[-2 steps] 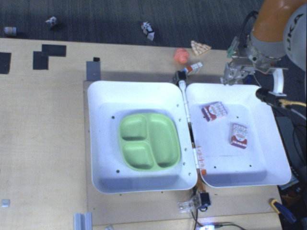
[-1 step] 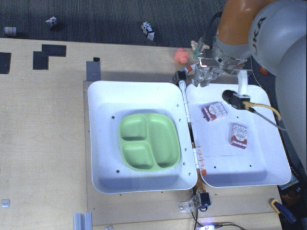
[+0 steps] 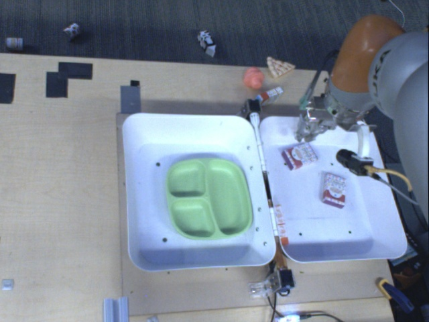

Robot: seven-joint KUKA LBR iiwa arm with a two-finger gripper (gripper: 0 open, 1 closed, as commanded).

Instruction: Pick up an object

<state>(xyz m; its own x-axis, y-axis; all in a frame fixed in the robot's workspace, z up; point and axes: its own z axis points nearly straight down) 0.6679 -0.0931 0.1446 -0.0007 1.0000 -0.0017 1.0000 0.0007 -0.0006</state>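
Packets, two, red and white, both lying flat on the floor of the right bin [image 3: 348, 241]. I log them as the candidates for the pick.

- Nearer packet [image 3: 299, 155]: towards the bin's far-left part, slightly tilted. It has print on a white panel with red edges, too small for me to read.
- Second packet [image 3: 334, 189]: nearer the middle-right of the bin and apart from the first. It has a red face with a pale patch, and I cannot make out any brand.
- Green plate [image 3: 209, 198]: three compartments, sitting in the middle of the left bin [image 3: 134, 180]. I see no writing on it.
- Red-marked strip [image 3: 279, 221]: on the divide between the bins. Its characters are illegible from here.
- On the bench beyond the bins: an orange round thing [image 3: 253, 78], a pale wedge [image 3: 279, 66] and a small red-and-white tube [image 3: 271, 94].
- Black patches [image 3: 67, 78]: on the bench at far left.

Arm: it enters from the right, with the orange band [image 3: 365, 45] high over the bin's far edge and the wrist angled downward. The gripper [image 3: 310, 129] sits at the far-left part of the right bin, just beyond the nearer packet. I see nothing held in it, and I cannot tell whether it is wide or narrow.
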